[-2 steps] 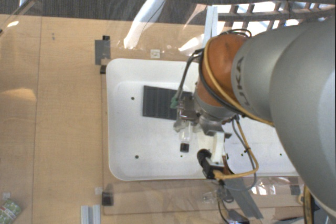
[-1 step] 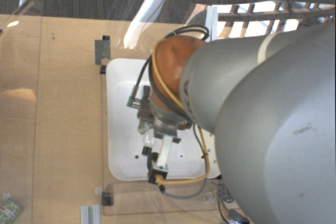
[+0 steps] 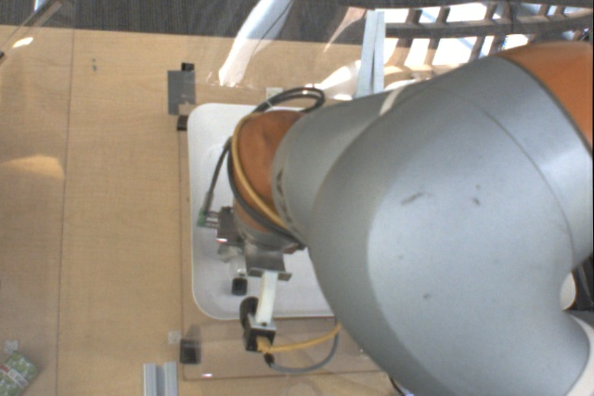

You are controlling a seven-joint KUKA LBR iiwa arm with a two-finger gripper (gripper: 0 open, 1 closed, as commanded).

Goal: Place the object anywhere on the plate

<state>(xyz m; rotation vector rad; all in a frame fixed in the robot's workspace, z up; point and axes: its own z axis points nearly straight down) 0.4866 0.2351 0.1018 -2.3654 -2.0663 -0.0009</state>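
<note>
A: Item one, arm (image 3: pixel 427 227)?
B: Grey, orange band, covering most of the white bin (image 3: pixel 209 199) on the wooden counter (image 3: pixel 93 199).
A: Claw (image 3: pixel 246 278)?
B: Low over the bin's near-left part; released or clenched, cannot tell.
A: Object, plate?
B: Location cannot be told.

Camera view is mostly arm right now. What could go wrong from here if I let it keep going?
1. The arm covers most of the white bin, so I cannot confirm where the plate or object lie; a placement could miss unseen.
2. The gripper hangs low over the bin's near-left corner, so further descent might strike the floor or rim.
3. The yellow cable loops by the bin edge and might snag.
</note>
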